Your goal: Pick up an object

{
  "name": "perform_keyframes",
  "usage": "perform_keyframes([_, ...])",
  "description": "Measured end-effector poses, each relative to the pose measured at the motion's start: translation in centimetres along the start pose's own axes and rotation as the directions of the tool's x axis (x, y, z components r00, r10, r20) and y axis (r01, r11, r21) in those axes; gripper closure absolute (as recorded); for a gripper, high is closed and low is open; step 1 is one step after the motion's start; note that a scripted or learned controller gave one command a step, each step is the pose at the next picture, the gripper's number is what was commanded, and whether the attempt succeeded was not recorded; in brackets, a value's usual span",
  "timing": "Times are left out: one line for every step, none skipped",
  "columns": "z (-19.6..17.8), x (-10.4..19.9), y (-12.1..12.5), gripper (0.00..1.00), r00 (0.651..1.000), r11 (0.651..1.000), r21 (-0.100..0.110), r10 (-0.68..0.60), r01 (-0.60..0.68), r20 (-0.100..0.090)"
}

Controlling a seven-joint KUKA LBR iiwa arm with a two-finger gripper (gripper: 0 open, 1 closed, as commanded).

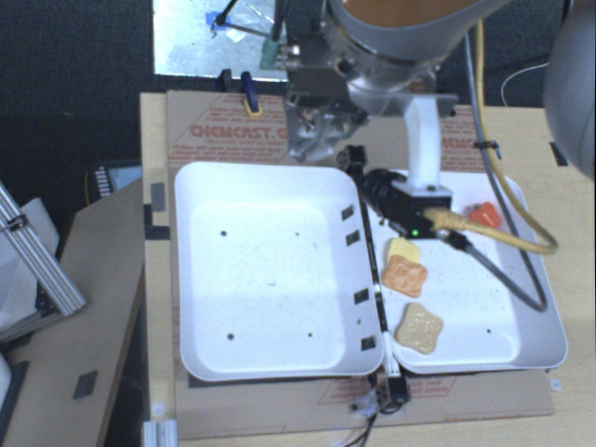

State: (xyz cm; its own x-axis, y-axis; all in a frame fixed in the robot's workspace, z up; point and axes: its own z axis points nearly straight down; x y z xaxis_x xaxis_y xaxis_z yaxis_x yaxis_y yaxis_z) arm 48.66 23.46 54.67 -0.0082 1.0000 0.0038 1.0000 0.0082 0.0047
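Gripper (315, 140): a blurred metal mass over the far rim of the left shallow white plastic bin (261, 277), close to that bin's far right corner. Open or closed: cannot tell (the tip is smeared and sits in shadow under the wrist). It stands above the rim rather than over the bin floor.

Grey arm with orange band (410, 7): comes in from the far right and fills the upper middle of the view.

Pick candidates: all are in the right shallow white plastic bin (503, 329), well apart from the gripper.
- A small pale yellow-green block (403, 249) lies near the bin's left wall.
- An orange ridged square piece (405, 276) lies just on the near side of the block, touching or almost touching it.
- A tan ridged square piece (420, 328) lies nearer still, with a clear gap from the orange piece, and is slightly turned.
- An orange-red lump (484, 215) lies toward the far right of the same bin, away from the other three.

Surroundings: the two bins meet along their shared walls. Both rest on a brown cardboard sheet with red print (223, 128). A blue clamp (250, 89) sits at the sheet's far edge, left of the gripper.
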Motion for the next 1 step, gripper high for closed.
perform_keyframes([0.05, -0.01, -0.01, 0.00, 1.000, 1.000, 0.001, -0.001, 0.001, 0.001])
